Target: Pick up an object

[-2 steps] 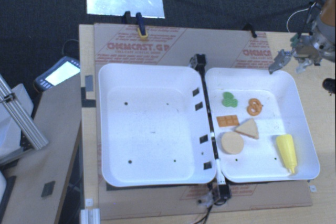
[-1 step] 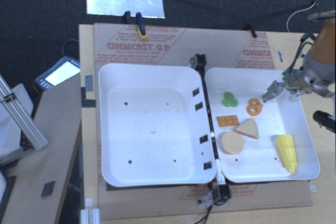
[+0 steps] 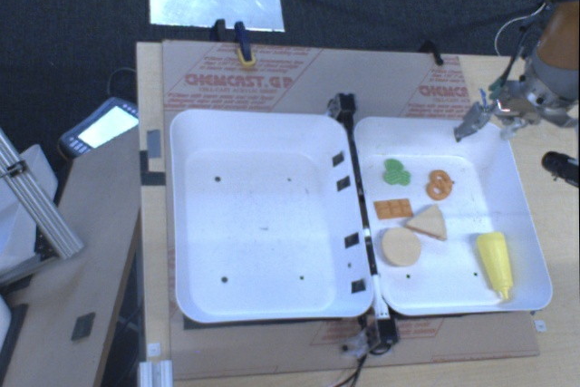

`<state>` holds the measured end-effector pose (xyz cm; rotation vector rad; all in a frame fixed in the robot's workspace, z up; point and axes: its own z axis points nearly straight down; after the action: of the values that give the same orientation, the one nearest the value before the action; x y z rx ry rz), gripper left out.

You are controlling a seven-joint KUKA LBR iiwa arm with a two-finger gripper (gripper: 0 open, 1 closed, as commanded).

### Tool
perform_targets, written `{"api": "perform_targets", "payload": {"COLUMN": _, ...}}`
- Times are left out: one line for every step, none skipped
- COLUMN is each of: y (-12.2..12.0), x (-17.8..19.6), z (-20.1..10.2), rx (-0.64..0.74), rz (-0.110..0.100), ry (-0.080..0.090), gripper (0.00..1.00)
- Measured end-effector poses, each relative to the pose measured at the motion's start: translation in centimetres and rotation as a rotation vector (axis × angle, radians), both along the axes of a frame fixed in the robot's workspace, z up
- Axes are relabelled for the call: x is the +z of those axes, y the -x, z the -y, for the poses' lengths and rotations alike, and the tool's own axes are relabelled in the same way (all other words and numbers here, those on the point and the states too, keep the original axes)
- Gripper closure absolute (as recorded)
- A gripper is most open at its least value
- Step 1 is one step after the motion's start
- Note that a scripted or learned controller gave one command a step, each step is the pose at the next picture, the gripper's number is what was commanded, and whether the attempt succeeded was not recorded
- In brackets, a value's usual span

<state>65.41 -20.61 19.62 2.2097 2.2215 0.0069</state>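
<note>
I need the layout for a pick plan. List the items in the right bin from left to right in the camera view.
Green piece → cracker → round cookie → cheese wedge → pretzel → yellow bottle. The first three sit close in left-right position.

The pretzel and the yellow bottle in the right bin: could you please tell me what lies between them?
In the camera view, the tan wedge lies roughly between the pretzel and the yellow bottle, slightly left of the direct line; the rest is bare bin floor.
</note>
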Motion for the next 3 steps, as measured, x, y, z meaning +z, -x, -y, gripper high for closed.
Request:
{"api": "perform_targets", "payload": {"y": 5.6, "x": -10.2, "z": 0.0, "rx": -0.006, "rz": -0.019, "ry": -0.006, "gripper": 0.0}}
{"api": "perform_targets", "payload": {"y": -0.4, "x": 6.7, "z": 0.0, "rx": 0.002, "rz": 0.016, "ry": 0.005, "gripper": 0.0}}
{"api": "perform_targets", "payload": {"y": 5.4, "x": 1.7, "z": 0.1, "rx": -0.006, "rz": -0.014, "ry": -0.004, "gripper": 0.0}}
